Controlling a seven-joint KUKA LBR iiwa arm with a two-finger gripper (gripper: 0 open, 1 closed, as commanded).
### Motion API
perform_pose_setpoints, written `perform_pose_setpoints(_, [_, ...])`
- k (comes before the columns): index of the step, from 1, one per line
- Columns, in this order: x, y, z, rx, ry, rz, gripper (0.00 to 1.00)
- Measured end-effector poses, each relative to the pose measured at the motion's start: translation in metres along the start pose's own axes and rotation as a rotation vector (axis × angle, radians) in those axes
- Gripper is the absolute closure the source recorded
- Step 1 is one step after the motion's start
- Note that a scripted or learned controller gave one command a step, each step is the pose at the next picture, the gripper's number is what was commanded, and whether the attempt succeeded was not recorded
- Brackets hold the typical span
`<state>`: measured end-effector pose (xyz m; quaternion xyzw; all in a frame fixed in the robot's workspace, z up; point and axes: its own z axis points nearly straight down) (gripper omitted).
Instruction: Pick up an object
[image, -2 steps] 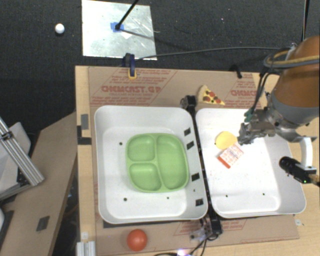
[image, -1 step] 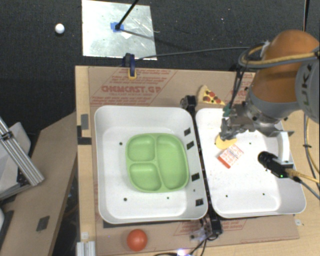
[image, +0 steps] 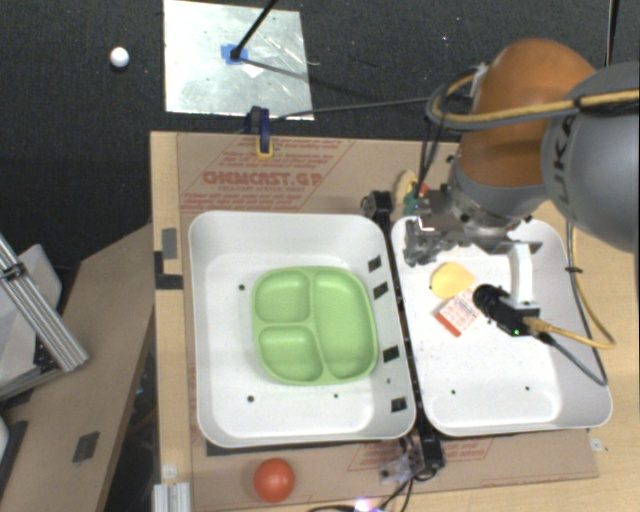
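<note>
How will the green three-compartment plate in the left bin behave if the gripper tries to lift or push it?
The green three-compartment plate looks like thin moulded plastic, so it is probably stiff and light. It lies flat on the left white bin floor, so it would likely slide rather than tip. Its low rounded rim offers little to pinch, so a grasp may slip.

Grey arm (image: 595, 150), orange band (image: 520, 100), yellow cable (image: 575, 340) trailing.

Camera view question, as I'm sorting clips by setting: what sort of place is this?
Probably a robotics lab test bench: a grey arm over two white bins, a green divided tray, cardboard underlay.
</note>
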<state>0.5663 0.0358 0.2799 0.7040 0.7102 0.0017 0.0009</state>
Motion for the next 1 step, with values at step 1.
perform_pose_setpoints(1, [0.0422,0.0247,0.0232,0.002,-0.001,0.001,1.0])
